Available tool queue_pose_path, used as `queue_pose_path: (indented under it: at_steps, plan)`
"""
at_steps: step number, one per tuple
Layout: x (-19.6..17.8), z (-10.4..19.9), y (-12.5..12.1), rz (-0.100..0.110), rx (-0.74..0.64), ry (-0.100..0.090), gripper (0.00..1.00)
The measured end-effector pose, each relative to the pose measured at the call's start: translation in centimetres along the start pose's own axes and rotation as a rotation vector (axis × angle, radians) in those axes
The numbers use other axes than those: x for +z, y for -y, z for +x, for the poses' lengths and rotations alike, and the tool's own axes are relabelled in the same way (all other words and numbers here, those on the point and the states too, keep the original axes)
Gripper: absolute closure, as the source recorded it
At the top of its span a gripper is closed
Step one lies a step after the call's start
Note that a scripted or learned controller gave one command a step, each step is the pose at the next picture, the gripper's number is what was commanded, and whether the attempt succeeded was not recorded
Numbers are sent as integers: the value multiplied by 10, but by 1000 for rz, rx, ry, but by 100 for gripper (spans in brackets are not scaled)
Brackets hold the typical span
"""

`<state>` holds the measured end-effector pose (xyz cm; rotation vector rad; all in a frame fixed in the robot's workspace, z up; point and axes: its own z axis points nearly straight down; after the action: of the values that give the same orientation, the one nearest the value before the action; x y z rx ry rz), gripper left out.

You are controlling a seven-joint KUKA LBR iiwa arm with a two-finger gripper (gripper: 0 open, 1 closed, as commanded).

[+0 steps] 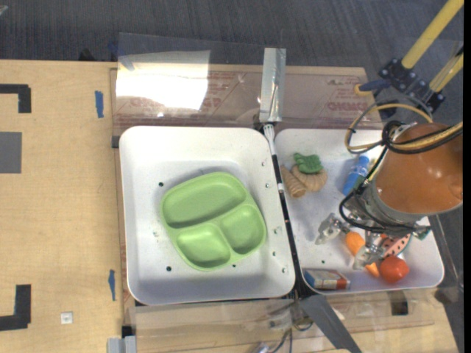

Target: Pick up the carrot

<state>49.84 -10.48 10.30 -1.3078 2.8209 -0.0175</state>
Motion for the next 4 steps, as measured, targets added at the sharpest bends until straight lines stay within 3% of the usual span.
queue_pose_path:
  at_steps: [1, 2, 3, 4]
  plan:
    - [12, 9, -3, -9, -239, -8, 0]
    - [-1, 4, -2, -2, -238, 1, 100]
    - [0, 4, -2, -3, -238, 1, 0]
    - [12, 25, 3, -14, -391, -7, 0]
